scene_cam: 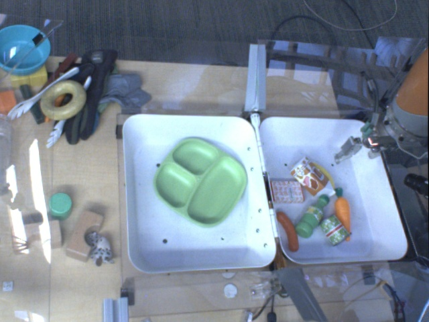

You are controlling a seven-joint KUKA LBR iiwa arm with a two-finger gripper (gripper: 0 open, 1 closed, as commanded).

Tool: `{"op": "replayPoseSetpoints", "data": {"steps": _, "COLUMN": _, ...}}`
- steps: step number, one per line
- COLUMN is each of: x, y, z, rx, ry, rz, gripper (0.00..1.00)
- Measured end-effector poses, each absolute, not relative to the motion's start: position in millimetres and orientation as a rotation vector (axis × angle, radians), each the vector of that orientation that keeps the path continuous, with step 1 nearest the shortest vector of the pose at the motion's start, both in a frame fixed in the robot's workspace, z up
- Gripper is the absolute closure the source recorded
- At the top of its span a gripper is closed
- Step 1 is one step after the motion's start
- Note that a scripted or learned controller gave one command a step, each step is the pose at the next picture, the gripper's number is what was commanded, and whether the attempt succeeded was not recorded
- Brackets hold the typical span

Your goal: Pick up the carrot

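Camera view: the carrot [342, 212] lies in the right bin [395, 237], toward its right side, orange body pointing down the frame with the green top at its upper end. It is crowded. A green bottle [314, 219] lies just to its left, nearly touching, and a small can [334, 229] sits against its lower left. A sausage [287, 230] lies further left, and two snack packs [301, 182] sit above the bottle. The left bin [134, 200] carries a green divided plate [201, 180], well apart from all this.

The end effector [350, 147] hovers over the upper right part of the right bin, above the carrot and clear of it, carrying nothing. Whether it is released or clenched I cannot tell; the fingers are too small and blurred.

The step in hand, as I judge it, is the approach. To do it well, the arm should travel down the frame until it stands over the carrot's middle, then turn the wrist so the fingers close across the carrot's narrow width. The left finger needs to slip between carrot and bottle; the open side is the right. Descending off-centre risks pinching the can or nudging the carrot away.
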State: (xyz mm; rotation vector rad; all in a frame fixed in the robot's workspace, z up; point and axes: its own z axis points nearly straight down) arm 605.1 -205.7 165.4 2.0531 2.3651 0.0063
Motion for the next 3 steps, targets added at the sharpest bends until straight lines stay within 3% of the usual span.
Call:
{"op": "replayPoseSetpoints", "data": {"steps": 1, "x": 525.9, "y": -205, "z": 96, "rx": 2.076, "ry": 2.349, "rz": 0.006, "gripper": 0.00}}
{"op": "replayPoseSetpoints", "data": {"steps": 2, "x": 529.5, "y": -205, "z": 109, "rx": 2.068, "ry": 2.344, "rz": 0.013, "gripper": 1.00}}
{"op": "replayPoseSetpoints", "data": {"steps": 3, "x": 581.0, "y": -127, "z": 186, "rx": 2.003, "ry": 2.408, "rz": 0.010, "gripper": 1.00}}
